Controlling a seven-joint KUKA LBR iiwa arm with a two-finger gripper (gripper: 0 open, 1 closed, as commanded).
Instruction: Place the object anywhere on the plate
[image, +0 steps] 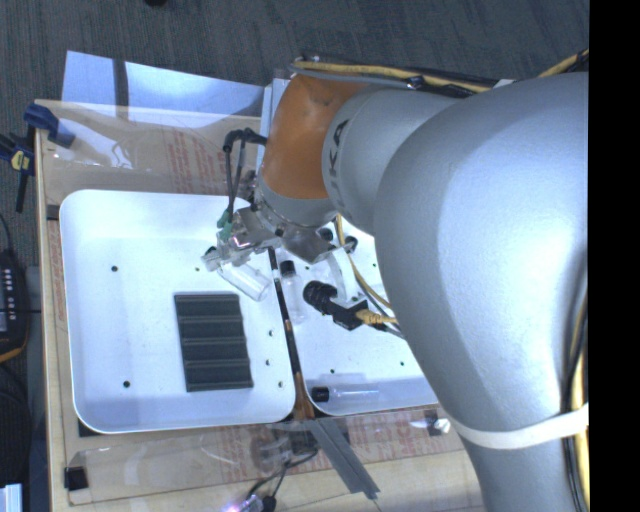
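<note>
Over the left bin (110, 300), the gripper (236, 262) hangs up and right of the dark plate (213, 341); whether it grips anything is impossible to tell.

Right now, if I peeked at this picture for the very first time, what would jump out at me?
The huge grey arm with its orange band fills the right side, leaning over both bins. In the left white bin lies a dark ribbed plate, flat and alone near the middle. The gripper hangs at that bin's upper right, above and apart from the plate; whether it carries anything is hard to tell.
</note>
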